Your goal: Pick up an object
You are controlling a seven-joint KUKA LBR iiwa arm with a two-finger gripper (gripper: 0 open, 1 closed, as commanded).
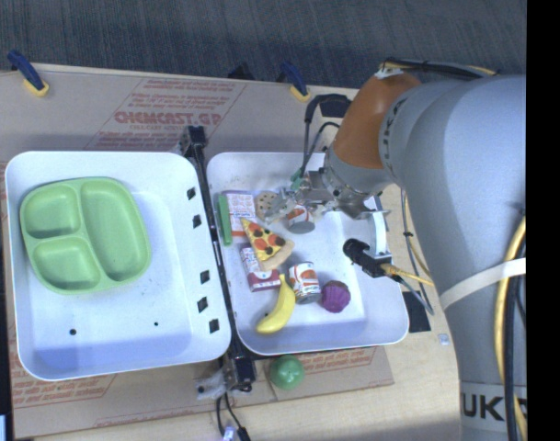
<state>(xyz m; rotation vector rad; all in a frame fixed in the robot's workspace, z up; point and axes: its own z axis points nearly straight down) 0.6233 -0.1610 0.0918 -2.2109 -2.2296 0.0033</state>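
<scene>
Objects for picking sit clustered in the right-hand shallow white plastic bin (376, 324), so look there first. Your grey arm with the orange band (376, 131) covers the bin's two o'clock corner, and its gripper (302, 196) is down among the items at about twelve o'clock in the pile; you cannot tell from this angle whether it is released or clenched.

The left white bin (105, 338) carries only a pale green divided plastic tray (82, 232), well apart from the action.

Going down in size among the toys: the yellow plastic banana (278, 310) at six o'clock looks light, stiff and smooth, and I judge its curved middle the safest place to pinch. The triangular pizza-slice toy (266, 241) lies flat at the centre, thin and likely hard to get under. A small red-and-white box (258, 274) touches it. The little labelled can (304, 281) and the purple round fruit (335, 296) sit just beside the banana; both may roll or slip. A spotted die (265, 202) and a green strip (224, 219) sit at ten o'clock.

Crowding is your hazard: neighbours touch. On the tabletop, a green ball (285, 371) lies just outside the bin's front edge.
</scene>
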